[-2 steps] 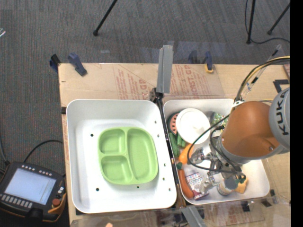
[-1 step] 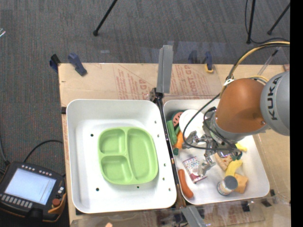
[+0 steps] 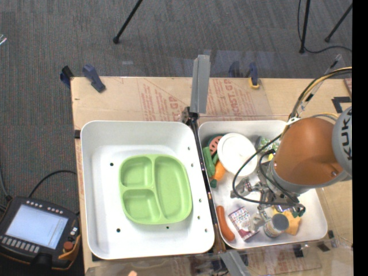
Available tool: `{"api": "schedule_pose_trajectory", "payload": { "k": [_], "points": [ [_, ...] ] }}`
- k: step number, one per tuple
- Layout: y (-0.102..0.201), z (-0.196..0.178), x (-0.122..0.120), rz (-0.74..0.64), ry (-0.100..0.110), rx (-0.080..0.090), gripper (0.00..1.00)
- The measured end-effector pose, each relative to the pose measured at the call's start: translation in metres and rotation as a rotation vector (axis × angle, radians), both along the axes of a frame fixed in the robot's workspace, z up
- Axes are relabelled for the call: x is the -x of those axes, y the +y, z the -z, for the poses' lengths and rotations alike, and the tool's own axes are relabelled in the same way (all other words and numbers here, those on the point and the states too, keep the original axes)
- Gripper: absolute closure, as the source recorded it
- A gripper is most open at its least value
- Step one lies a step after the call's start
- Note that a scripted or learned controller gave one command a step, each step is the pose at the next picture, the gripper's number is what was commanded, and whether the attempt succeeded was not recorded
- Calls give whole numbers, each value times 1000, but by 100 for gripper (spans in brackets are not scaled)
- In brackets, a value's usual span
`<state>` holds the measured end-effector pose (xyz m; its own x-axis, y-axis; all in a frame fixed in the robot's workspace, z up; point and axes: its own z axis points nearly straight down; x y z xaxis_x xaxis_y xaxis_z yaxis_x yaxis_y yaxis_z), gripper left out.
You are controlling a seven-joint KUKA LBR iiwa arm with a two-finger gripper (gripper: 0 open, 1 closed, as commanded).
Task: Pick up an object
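The grey arm [image 3: 348,140] is extended in from the right, its orange band [image 3: 307,151] turned toward the camera. The gripper [image 3: 269,203] is pointed steeply downward below the band, with cables looped alongside the wrist.

White disc [image 3: 236,151]: I see it lying flat, up and left of the pincer [image 3: 275,211], well apart from it.
Hot dog [image 3: 225,223]: long, orange-red, lying flat to the pincer's left, near it.
Printed packet [image 3: 242,221]: flat, pink and white, just left of the pincer.
Yellow piece [image 3: 293,226]: just right of the pincer; I can't make out its shape.
Round can [image 3: 277,224]: grey top facing up, right under the pincer.
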<state>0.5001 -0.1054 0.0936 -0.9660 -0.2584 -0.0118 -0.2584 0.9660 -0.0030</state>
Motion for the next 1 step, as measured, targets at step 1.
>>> {"api": "schedule_pose_trajectory", "payload": {
  "k": [1],
  "points": [
    [22, 0, -68, 171, 4, 1, 0]
  ]
}}
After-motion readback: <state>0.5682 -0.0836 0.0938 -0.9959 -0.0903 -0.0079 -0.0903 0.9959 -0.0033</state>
